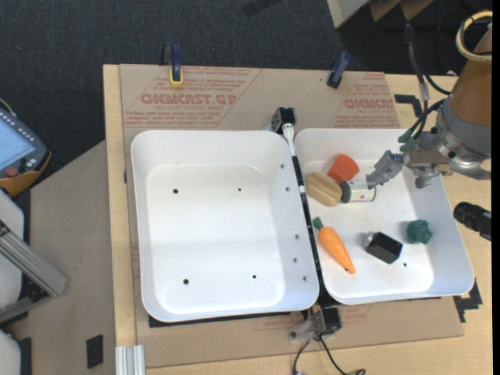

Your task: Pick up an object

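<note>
Camera view: we note two white bins side by side on a cardboard-covered bench; the left bin (211, 225) carries nothing we can make out, while the right bin (445, 264) holds all the candidate objects, presumably gathered there so the arm, reaching in from the right, has them within range.

Contents of the right bin: an orange block (342, 167) near the upper middle; a round wooden piece (325, 188) just below it, close to the divider; a small white cylinder (362, 194) touching or just beside the wooden piece on its right; a toy carrot (337, 248) lying slantwise lower down; a black block (383, 247) to the carrot's right; a green lump (419, 230) near the right wall; the objects lie apart enough, we judge, for a grasp on most of them.

Arm pose: the grey wrist with its orange band enters from the right edge, slanting down and leftward over the right bin; the gripper (381, 170) sits above the white cylinder and to the right of the orange block; whether it is parted or closed we cannot tell; we see no object held.

Judgement: the task is not yet done; the cylinder and wooden piece look the likeliest targets, though their closeness could spoil a clean grasp.
</note>
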